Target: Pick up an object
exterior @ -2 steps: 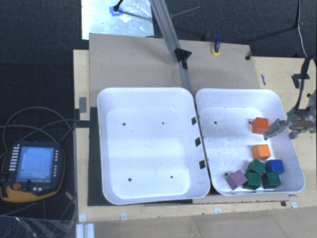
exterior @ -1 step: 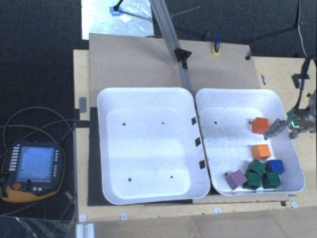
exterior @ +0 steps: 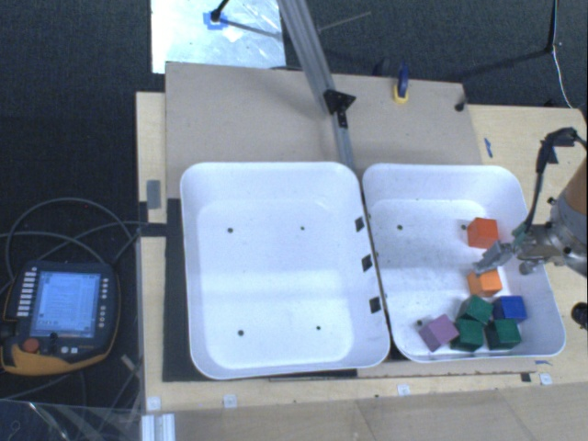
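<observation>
Control pad [exterior: 60, 315]: lies on the dark floor at about 9 o'clock from the left bin, its cables looping around it.
Left bin [exterior: 197, 209]: a shallow white tray on the bench, touching the right bin along its 3 o'clock side.
Metal pole [exterior: 312, 58]: slants from the top of the view down to the gap between the two bins at their 12 o'clock edge.
Right bin [exterior: 404, 186]: a matching white tray; all the blocks sit in its 3 to 5 o'clock part.
Purple block [exterior: 439, 332]: near the bin's 6 o'clock rim, at 9 o'clock from the green blocks and just beside them.
Green blocks [exterior: 474, 324]: a cluster at 5 o'clock, touching one another and the blue block.
Orange block, upper [exterior: 482, 232]: at 3 o'clock in the bin, apart from the cluster.
Orange block, lower [exterior: 486, 283]: at 6 o'clock from the upper one, just above the green blocks.
Blue block [exterior: 510, 309]: at 3 o'clock from the green blocks.
Gripper [exterior: 496, 260]: reaches in from 3 o'clock, its tip between the two orange blocks and right at the lower one; whether its fingers are apart or together I cannot tell.
</observation>
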{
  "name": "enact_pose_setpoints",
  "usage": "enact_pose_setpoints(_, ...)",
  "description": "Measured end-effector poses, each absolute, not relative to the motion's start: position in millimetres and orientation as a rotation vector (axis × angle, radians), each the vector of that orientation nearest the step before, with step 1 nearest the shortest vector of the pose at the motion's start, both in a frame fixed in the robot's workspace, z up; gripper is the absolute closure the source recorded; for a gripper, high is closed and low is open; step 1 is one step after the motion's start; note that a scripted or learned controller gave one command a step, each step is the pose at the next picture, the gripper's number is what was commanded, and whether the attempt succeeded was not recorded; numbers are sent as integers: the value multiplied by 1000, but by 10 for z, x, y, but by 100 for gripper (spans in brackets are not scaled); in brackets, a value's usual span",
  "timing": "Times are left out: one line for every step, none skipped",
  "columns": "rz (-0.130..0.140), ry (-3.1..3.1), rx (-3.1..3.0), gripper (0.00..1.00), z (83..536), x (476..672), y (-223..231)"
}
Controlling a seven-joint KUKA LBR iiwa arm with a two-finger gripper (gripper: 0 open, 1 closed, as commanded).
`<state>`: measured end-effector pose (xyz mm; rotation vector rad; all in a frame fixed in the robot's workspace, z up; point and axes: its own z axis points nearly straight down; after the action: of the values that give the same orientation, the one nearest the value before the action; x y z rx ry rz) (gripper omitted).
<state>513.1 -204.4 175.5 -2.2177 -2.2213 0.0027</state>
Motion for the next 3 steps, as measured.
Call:
enact_pose_setpoints(2,-2222,-2218,0,1318,5071,-2028)
enact_pose_setpoints(-1,-2226,-2220,0,895,5079,-2030)
enact_pose_setpoints(-3,-2229,-2218,100,1011,5086,-2033)
